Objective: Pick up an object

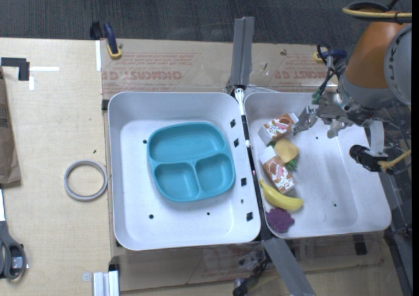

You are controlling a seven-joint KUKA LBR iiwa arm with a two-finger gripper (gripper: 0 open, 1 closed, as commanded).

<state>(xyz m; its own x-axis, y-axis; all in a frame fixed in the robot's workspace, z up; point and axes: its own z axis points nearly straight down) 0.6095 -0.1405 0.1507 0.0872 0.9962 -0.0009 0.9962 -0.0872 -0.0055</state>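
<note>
Along the left side of the right bin (340,203) lie a small printed box (277,127), a yellow rounded piece (287,150), a second printed box (278,174), a banana (282,198) and a purple bunch of grapes (280,221). My gripper (319,124) hangs over the upper part of this bin, just right of the top box. Its fingers (304,122) are spread and open, and nothing sits between them. The arm's orange band (372,52) rises at the upper right.
The left bin (124,209) holds a blue divided plate (191,160). On the bench to the left lie a roll of tape (86,179) and scissors (10,257). A grey bar (242,52) runs between the bins at the back.
</note>
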